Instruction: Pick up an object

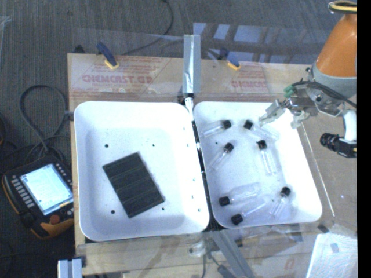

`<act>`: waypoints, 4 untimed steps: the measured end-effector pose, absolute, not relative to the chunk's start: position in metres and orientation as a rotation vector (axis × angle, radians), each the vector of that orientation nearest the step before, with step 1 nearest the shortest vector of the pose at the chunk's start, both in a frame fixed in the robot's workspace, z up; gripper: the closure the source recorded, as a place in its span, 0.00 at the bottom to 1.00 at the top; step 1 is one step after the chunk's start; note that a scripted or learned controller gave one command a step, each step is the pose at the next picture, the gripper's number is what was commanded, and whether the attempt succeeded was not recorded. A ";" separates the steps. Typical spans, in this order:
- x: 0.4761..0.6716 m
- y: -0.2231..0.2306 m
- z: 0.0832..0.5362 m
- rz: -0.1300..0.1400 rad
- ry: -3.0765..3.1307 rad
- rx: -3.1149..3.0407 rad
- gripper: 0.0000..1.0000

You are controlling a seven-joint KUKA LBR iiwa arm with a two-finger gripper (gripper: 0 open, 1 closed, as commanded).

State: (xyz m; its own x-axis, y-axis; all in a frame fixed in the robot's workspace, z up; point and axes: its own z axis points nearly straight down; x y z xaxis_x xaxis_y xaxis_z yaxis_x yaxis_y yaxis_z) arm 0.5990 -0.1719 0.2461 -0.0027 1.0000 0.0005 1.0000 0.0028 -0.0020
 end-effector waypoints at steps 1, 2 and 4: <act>0.620 -0.164 0.096 0.000 -2.303 -2.138 0.00; 0.620 -0.163 0.104 -0.002 -2.302 -2.135 1.00; 0.620 -0.162 0.113 -0.004 -2.302 -2.134 1.00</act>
